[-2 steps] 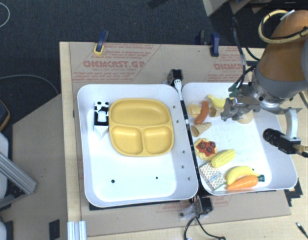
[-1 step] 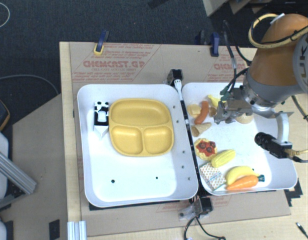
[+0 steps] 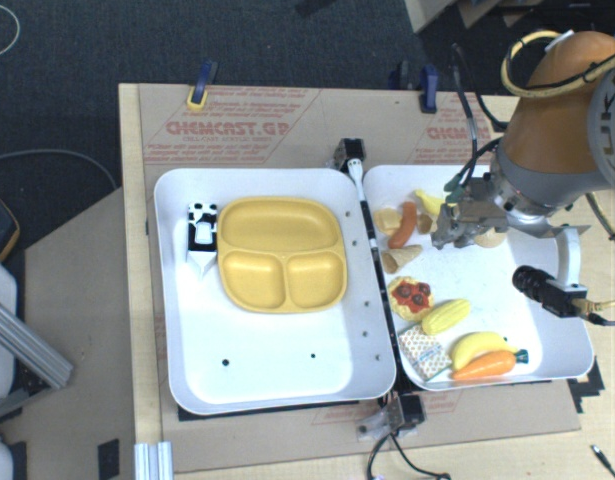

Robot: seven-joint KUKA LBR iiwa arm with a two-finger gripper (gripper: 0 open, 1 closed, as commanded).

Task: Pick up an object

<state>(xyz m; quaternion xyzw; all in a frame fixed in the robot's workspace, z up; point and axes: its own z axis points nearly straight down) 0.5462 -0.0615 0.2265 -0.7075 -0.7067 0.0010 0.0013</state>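
Note:
The right bin (image 3: 547, 363) holds toy food: a sausage (image 3: 403, 225), a yellow piece (image 3: 428, 201) at its back, a tan wedge (image 3: 401, 259), a pizza slice (image 3: 411, 295), a corn cob (image 3: 445, 316), a checkered cracker (image 3: 423, 351), a banana (image 3: 477, 347) and a carrot (image 3: 484, 366). My gripper (image 3: 465, 228) hangs low over the back of this bin, just right of the sausage. Its dark fingers blend together, so their state is hidden, and I see nothing clearly held between them.
The left bin (image 3: 277, 368) carries a yellow three-compartment plate (image 3: 283, 251) and a small black-and-white item (image 3: 202, 230) by its left wall. A black cylinder (image 3: 543, 290) on the arm juts over the right bin. Clamps (image 3: 198, 90) sit at the board's back edge.

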